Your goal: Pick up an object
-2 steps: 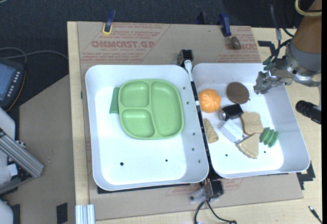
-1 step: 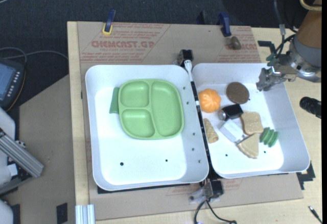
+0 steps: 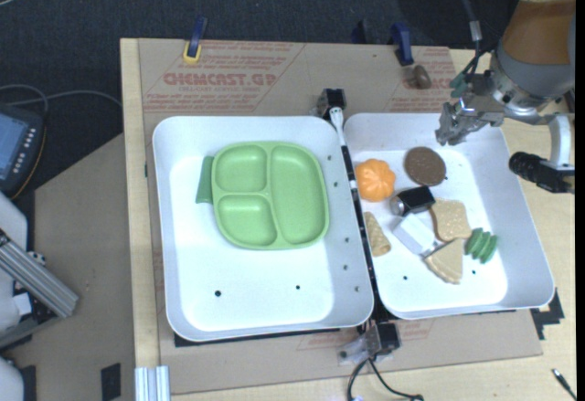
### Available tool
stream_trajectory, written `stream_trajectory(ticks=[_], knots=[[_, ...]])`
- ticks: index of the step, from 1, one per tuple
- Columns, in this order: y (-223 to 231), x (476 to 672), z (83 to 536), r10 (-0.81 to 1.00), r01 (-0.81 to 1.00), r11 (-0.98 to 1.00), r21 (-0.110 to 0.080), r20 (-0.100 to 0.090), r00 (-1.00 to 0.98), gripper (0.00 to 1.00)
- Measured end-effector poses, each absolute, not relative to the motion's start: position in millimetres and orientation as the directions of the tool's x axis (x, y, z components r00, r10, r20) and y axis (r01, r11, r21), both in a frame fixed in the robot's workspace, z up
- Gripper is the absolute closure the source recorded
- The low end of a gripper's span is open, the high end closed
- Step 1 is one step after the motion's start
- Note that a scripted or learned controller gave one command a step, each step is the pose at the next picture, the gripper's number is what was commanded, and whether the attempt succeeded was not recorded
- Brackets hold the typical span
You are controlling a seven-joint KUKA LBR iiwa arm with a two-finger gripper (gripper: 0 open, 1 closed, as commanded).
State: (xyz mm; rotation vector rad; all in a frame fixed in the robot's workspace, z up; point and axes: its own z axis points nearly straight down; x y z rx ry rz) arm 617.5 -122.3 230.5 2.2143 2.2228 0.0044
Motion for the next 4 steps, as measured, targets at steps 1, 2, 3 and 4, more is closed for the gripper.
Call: stream_trajectory(ticks=[1,2,3,4], knots=[[-82.6,653.5,236.5,1.0,1.0,0.004,0.005,-0.001,-0.004,1.0],[-73.7,660.8,214.9,1.0,1.0,0.001,-0.002,0.0,-0.001,1.0],[-71.8,671.5,218.0,1.0,1.0,0.001,0.005,-0.002,-0.001,1.0],[-81.5,669.3,232.0,1.0,1.0,0.0,0.006,-0.002,0.001,1.0]])
